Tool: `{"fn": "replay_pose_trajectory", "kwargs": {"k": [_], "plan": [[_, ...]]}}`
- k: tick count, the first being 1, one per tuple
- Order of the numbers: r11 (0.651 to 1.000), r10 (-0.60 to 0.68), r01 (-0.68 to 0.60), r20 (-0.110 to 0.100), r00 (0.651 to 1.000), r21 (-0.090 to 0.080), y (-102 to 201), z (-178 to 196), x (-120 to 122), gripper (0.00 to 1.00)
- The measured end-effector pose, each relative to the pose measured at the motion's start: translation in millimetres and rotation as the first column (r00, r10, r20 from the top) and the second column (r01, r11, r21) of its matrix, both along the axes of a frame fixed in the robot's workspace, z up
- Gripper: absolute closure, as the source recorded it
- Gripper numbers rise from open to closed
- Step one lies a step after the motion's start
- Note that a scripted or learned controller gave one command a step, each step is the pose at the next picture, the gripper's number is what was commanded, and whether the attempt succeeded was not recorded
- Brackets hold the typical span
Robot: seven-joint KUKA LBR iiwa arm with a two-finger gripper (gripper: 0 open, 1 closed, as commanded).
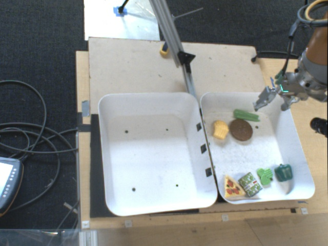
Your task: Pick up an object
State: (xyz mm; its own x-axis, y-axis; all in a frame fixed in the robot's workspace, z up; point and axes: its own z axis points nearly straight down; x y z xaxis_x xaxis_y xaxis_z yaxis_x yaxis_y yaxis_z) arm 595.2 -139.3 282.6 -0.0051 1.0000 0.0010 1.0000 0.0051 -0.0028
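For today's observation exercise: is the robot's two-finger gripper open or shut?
Open. The gripper hangs over the far edge of the right white bin, its two fingers spread apart with nothing between them.

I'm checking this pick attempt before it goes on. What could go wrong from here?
1. The gripper hangs near the far rim of the right bin, so a straight descent might clip the wall.
2. The green stick lies close beside the brown disc; closing on one could nudge the other.
3. Both look flat and low, so the fingers may slide over them.
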Motion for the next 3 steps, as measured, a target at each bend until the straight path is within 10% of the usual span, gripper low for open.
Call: {"fn": "replay_pose_trajectory", "kwargs": {"k": [3], "plan": [[1.0, -0.004, 0.004, 0.0, 1.0, 0.0, -4, -87, 7, 0.0]]}}
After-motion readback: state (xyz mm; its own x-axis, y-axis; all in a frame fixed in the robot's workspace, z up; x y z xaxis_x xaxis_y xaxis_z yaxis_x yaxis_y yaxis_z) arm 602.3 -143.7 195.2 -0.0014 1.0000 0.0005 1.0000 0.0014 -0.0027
